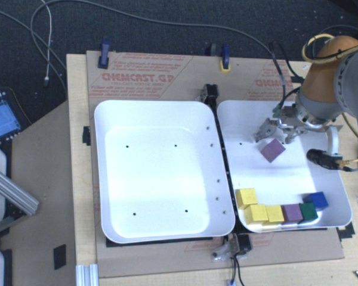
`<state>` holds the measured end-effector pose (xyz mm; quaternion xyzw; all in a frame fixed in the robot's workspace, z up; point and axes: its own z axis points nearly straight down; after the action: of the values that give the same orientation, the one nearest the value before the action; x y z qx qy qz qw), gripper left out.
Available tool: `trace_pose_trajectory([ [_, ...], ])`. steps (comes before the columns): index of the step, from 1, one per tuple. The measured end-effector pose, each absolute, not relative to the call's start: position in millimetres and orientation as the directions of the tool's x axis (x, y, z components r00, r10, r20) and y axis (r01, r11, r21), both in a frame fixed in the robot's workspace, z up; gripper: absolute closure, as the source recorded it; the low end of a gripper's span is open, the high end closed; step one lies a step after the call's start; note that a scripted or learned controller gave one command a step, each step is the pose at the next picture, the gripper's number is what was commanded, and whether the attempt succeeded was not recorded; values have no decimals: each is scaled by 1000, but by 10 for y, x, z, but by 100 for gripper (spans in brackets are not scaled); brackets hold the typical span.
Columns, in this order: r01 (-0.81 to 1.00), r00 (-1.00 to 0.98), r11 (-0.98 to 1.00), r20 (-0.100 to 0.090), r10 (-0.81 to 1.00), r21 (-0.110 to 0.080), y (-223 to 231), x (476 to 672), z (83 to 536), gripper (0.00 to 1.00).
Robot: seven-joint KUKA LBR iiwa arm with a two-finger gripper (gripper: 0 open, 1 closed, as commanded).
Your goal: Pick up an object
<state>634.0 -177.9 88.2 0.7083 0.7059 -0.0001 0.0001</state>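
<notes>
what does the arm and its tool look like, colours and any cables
The arm is grey and rounded, with a broad orange band above the wrist. A yellow cable loop and thin dark cables run along it near the top. The tool is small, pale grey metal with short angular fingers. A black part sticks out beside it.

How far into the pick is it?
Done: the gripper is in the right bin, directly above a tilted purple block. In hand: a grasp seems under way; whether it holds is unclear. Left: a clear lift. Other blocks sit along the bin's near edge.
</notes>
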Motion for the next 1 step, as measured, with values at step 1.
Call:
trace_pose_trajectory([
  [1, 1000, -1, 1, 1, 1000, 0, -1438, 6048, 881, 0],
])
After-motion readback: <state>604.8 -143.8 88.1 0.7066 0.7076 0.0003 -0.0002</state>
